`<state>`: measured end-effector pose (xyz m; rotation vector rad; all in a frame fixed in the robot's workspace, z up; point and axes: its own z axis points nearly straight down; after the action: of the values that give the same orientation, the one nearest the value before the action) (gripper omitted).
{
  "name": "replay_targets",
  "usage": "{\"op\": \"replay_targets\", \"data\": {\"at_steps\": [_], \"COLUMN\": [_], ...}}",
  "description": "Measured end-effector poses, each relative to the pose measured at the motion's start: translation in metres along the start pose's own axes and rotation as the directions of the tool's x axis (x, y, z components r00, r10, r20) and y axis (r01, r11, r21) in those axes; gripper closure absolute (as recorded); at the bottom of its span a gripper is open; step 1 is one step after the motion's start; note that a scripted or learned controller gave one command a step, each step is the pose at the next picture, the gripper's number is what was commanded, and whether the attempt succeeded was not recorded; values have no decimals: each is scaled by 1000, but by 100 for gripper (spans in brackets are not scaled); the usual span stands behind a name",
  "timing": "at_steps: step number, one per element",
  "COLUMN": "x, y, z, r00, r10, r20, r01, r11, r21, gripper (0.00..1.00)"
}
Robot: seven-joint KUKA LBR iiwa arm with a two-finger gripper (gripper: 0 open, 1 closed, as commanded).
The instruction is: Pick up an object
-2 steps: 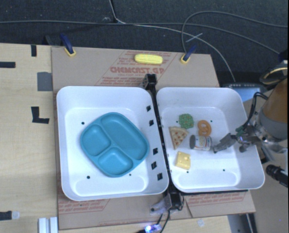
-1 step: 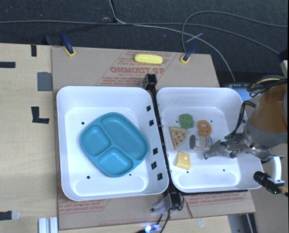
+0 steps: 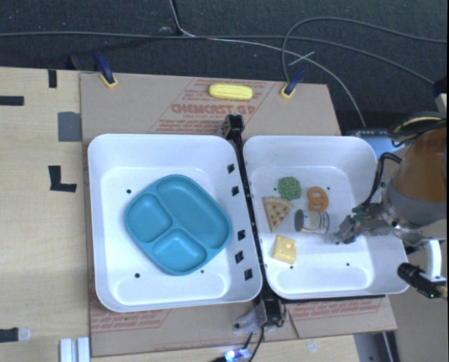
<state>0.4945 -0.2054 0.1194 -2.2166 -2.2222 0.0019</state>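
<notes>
The right bin (image 3: 360, 157) holds several small toy foods: a green broccoli piece (image 3: 289, 187), an orange pretzel (image 3: 318, 198), a pizza slice (image 3: 275, 212), a small tin can lying on its side (image 3: 313, 222) and a yellow cheese wedge (image 3: 284, 249). My gripper (image 3: 347, 230) reaches in from the right, low over the bin floor, just right of the can. Nothing shows between its fingers.
The left bin (image 3: 103, 164) holds a blue divided plate (image 3: 177, 223). A yellow corn cob (image 3: 230, 91) lies on the cardboard behind the bins. Black clips (image 3: 236, 127) sit along the seam between the bins. Cables cross the dark floor at the back.
</notes>
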Motion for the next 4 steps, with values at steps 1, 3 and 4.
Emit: {"op": "replay_targets", "data": {"at_steps": [1, 3, 4], "x": [2, 52, 106], "y": [-1, 7, 4], "z": [-63, -81, -73], "r00": [1000, 1000, 1000], "r10": [1, -3, -3], "r20": [3, 0, 0], "r01": [-1, 3, 3], "r11": [1000, 1000, 1000], "r21": [-7, -1, -1], "gripper": [100, 100, 100]}}
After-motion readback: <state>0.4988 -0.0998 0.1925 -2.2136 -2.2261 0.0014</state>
